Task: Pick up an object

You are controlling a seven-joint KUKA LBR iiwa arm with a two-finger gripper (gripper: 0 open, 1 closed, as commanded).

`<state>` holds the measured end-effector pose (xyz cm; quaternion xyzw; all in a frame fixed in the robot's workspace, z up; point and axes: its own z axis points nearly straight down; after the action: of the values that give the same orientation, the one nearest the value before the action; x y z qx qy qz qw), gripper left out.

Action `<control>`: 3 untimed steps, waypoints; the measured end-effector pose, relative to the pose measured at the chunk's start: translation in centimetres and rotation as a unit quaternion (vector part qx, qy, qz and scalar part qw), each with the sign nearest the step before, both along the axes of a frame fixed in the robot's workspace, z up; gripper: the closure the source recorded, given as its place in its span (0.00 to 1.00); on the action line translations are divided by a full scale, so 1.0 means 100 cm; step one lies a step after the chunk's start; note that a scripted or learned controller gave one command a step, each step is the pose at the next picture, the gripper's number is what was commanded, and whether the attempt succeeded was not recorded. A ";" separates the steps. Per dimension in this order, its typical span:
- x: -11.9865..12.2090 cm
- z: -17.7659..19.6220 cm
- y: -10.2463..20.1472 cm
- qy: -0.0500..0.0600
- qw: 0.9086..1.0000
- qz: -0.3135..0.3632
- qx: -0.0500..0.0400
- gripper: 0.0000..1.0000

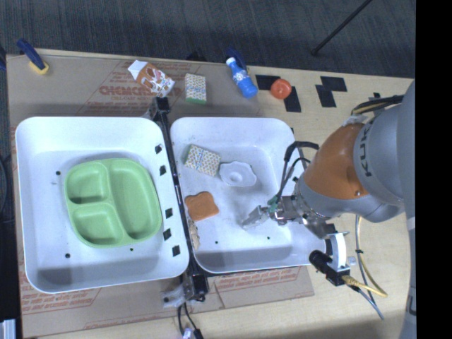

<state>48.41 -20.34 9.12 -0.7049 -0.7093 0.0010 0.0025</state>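
My gripper [256, 217] reaches from the right into the right bin [272, 128], low over its floor near the front right. Nothing shows between its fingers. To its left lies an orange-brown toast-like piece [202, 206]. Behind it sits a white flower-shaped lid [236, 173], and a patterned green-and-white packet [201, 158] lies at the bin's back left. The left bin [28, 189] holds a green divided plate [113, 201].
Behind the bins on the cardboard lie a wrapped snack [150, 78], a small patterned box [195, 88], a blue bottle [241, 78] and an orange ball [281, 87]. A blue-and-yellow clamp [32, 56] sits at the far left corner. Cables [364, 274] trail by the arm.
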 end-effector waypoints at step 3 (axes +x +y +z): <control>0.085 0.001 0.050 -0.002 1.000 0.001 -0.001 0.00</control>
<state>56.89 -15.35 9.19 -0.7042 -0.7100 0.0002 0.0009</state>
